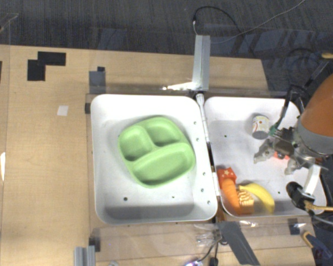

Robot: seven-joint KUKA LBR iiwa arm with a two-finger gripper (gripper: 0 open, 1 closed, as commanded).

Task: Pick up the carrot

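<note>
Gripper off target, carrot crowded

Carrot (231, 194) lies at right bin's (233, 115) front-left corner, touching banana (259, 197); gripper (272, 151) hovers well apart, grip state unreadable; risk: grabbing banana or hitting bin wall.

Even overhead light, soft focus

I am seeing two bins (100, 148), one green plate (155, 148), one carrot (231, 192), one banana (261, 195), one small can (260, 125).
</note>
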